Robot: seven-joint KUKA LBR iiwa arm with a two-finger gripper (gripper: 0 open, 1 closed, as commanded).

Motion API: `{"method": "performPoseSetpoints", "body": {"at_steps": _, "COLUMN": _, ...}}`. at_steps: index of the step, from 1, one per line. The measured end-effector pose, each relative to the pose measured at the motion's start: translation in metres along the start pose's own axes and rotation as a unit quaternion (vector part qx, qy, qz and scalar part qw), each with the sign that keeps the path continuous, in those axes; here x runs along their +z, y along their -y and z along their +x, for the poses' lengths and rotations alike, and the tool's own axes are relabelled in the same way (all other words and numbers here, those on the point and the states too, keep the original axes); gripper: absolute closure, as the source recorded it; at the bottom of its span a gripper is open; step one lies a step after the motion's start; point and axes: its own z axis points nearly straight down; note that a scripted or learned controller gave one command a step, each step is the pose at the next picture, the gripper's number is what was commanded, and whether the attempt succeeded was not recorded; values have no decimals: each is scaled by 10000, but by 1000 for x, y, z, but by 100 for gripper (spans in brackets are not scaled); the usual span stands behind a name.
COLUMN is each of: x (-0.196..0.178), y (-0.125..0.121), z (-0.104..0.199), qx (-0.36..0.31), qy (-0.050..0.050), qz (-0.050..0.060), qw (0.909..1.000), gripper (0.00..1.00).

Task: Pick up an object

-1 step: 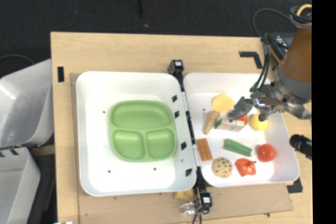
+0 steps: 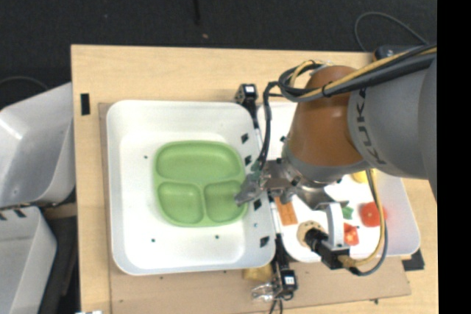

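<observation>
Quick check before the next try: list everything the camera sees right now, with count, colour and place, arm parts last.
Shallow white plastic bin: two, white, side by side on the bench; the left one in full view, the right one mostly under the arm.
Green divided plastic tray: one, green, three compartments, lying flat in the left bin, right of centre.
Small red pieces: at least two, red, in the right bin near the arm; shape too small to tell.
Small orange piece: one, orange, at the right bin's left edge.
Wooden bench: one, light tan, under both bins.
Arm: one, grey with an orange band, reaching in from the right.
Gripper: one, dark, over the tray's right edge.
</observation>
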Motion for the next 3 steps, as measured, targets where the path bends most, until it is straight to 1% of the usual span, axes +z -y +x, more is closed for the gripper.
{"method": "performPoseSetpoints", "body": {"at_steps": 1, "x": -15, "y": -3, "z": -9, "qx": 116, "qy": 26, "qz": -56, "qw": 9999, "gripper": 100}}
{"method": "performPoseSetpoints", "body": {"at_steps": 2, "x": -99, "y": -3, "z": 78, "qx": 11, "qy": 2, "qz": -84, "qw": 10000, "gripper": 100}}
{"method": "performPoseSetpoints", "body": {"at_steps": 3, "x": 0, "y": 0, "z": 26, "qx": 92, "qy": 45, "qz": 8, "qw": 9999, "gripper": 100}}
